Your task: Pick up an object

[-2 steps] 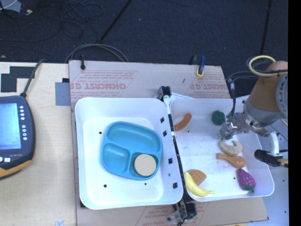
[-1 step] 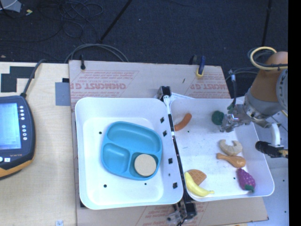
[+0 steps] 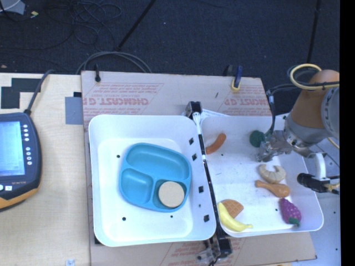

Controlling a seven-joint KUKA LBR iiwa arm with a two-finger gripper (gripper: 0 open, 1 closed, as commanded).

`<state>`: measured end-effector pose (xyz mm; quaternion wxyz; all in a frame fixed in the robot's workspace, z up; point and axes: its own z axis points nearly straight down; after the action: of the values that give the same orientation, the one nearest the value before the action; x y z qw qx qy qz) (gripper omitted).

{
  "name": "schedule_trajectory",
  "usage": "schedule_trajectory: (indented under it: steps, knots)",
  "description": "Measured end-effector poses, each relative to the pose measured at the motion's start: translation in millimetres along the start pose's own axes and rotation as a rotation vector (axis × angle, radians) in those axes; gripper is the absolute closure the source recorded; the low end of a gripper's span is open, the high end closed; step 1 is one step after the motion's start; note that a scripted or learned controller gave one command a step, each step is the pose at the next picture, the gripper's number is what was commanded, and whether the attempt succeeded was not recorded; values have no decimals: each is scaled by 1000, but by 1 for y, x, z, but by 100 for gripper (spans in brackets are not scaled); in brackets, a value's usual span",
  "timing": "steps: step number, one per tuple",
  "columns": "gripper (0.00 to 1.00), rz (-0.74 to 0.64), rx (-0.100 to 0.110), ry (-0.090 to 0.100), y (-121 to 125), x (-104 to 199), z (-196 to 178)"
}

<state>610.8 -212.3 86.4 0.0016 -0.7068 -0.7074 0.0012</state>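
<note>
While the end effector (image 3: 270,153) hovers, state unclear, the mushroom (image 3: 271,173) lies just below.

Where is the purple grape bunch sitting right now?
The purple grape bunch lies in the right bin, at its near right corner, just below the tan drumstick and to the right of the banana.

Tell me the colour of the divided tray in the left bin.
Blue. The tray shows best in the camera view, holding a tan disc.
</note>
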Motion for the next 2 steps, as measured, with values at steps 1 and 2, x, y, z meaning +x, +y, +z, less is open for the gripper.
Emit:
schedule_trajectory:
  steps: [1,2]
  knots:
    - [100,-1,-3,0,3,-1,-2]
    - [100,1,-2,0,0,-1,-5]
